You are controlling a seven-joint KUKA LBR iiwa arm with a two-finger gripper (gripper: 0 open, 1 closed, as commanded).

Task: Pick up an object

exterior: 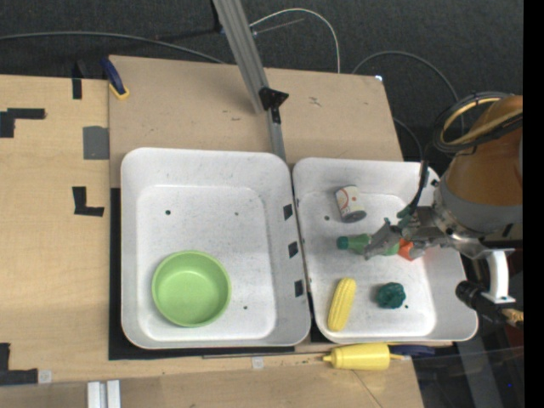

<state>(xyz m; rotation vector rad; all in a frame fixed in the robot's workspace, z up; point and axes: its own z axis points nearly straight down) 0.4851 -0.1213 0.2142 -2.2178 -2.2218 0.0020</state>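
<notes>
1. Landmark: the right bin (323, 177). All positions are given against it.
2. Contents of the right bin: a small white cup (348, 201) lying on its side near the far wall; a green piece (354, 243) at the middle; a yellow corn cob (342, 303) near the front wall; a dark green lump (391, 295) to the right of the cob; a small orange-red bit (406, 249) near the right side.
3. Outside the right bin: a light green bowl (191, 288) in the left bin (136, 228); a yellow item (359, 357) on the bench (195, 100) just past the right bin's front rim.
4. Arm enters over the right bin's right rim. The claw (384, 243) sits low over the middle of the bin, its tip just beside the green piece and close to the orange-red bit.
5. Claw state: cannot tell. The tip is dark and blurred against the bin floor, and nothing can be read as held.
6. Step in hand, by judgement: reach and descent onto a target, with the green piece the likeliest candidate. Pick not yet achieved.
7. Next move calls for: centring the claw over the green piece, seating to the bin floor, closing, then a straight lift clear of the rim.
8. Risk: the orange-red bit lies close by and may be nudged or caught instead.
</notes>
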